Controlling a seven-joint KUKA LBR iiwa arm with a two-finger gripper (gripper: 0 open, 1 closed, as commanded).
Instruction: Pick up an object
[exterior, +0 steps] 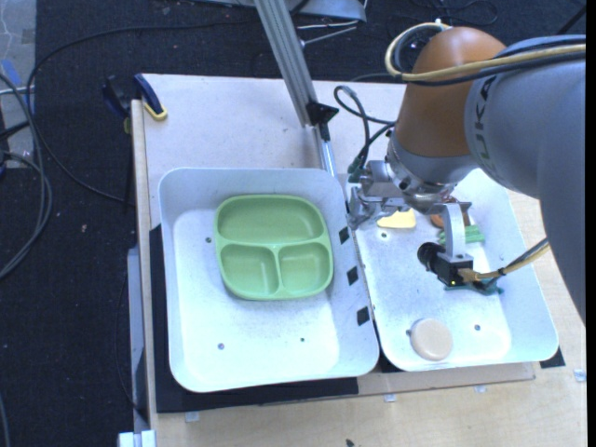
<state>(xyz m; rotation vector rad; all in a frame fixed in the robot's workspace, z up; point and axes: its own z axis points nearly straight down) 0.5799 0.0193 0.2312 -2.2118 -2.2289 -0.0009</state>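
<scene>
- Low over the far left corner of the right bin [521, 333], close by the wall shared with the left bin [186, 343]: the claw [365, 203], carried by the grey arm [531, 110] reaching in from the right.
- Cannot tell whether wide or narrow, being tucked under the wrist from this angle. Nothing seen held.
- Nearest candidate: a small yellow piece [399, 220], flat on the floor of the right bin just beside the claw and partly covered by the wrist.
- Probably light and rigid, like a plastic toy. Low in profile, so little to bite on. Best taken across its narrow width, coming straight down, with care not to push it sideways along the floor.
- Further right, peeking out from under the wrist: an orange scrap [438, 219] and a green piece [473, 236]. Too hidden to judge shape or hold.
- At the near end of the same bin, well apart from the rest: a tan round disc [432, 339]. Looks smooth and slightly domed, likely light. Apt to squirt out of a pinch unless gripped squarely across the middle.
- In the left bin: a green divided plate [276, 246] with three compartments, lying flat. Stiff, wide and shallow. To be held by the rim alone, and likely to tilt once lifted from one edge.
- Both bins side by side on the pale surface [214, 110].
</scene>
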